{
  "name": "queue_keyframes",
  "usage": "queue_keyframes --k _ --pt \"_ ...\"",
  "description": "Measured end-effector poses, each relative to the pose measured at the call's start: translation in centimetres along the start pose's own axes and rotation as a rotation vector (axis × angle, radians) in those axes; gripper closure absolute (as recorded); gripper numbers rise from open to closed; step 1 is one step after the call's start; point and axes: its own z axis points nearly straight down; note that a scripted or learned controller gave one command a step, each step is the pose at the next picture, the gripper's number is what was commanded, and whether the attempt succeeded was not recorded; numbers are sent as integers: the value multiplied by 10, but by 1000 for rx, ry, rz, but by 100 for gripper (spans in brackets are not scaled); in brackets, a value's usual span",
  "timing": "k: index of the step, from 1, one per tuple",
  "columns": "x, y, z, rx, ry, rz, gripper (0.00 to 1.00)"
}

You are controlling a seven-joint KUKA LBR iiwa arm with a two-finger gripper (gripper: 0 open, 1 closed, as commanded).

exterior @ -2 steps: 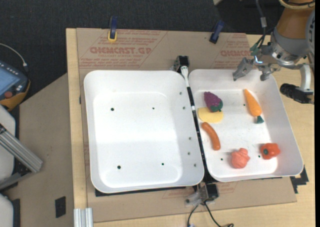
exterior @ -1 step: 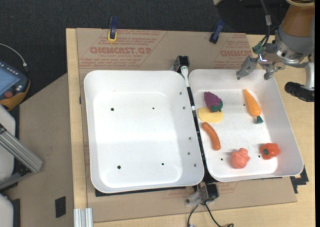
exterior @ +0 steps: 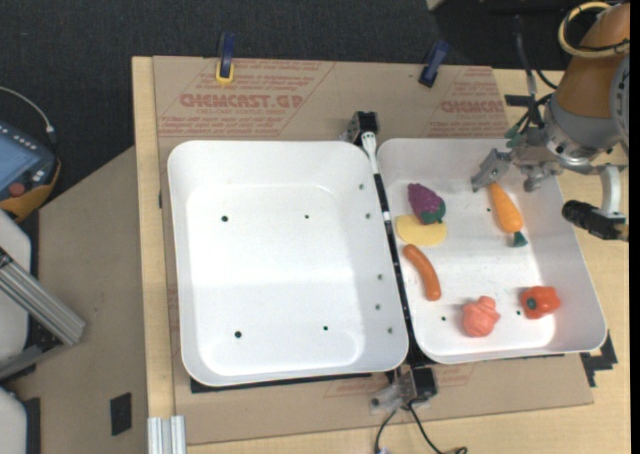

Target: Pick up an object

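The right bin (exterior: 560, 252) holds several toy foods. An orange carrot (exterior: 505, 210) lies near its back right. To the left are a purple eggplant (exterior: 427, 202), a yellow piece (exterior: 422, 233) and an orange-red sausage (exterior: 423, 272). Toward the front lie a pink piece (exterior: 479, 316) and a red pepper (exterior: 539, 302). My gripper (exterior: 509, 175) hangs over the back of the right bin, just behind the carrot's upper end. It is open, with its grey fingers (exterior: 486, 171) spread and nothing between them.
The left bin (exterior: 265, 172) stands beside the right one on a brown board (exterior: 250, 92). A black clip (exterior: 364, 126) sits where the bins meet at the back. Blue clamps (exterior: 225, 54) hold the board's far edge. A black cable (exterior: 590, 217) runs by the right rim.
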Motion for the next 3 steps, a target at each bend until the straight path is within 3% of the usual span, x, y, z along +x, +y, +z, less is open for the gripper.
queue_keyframes --k 1,3 --pt "-6 16 29 -2 8 -6 0" --pt "-5 15 30 -4 5 -5 0"
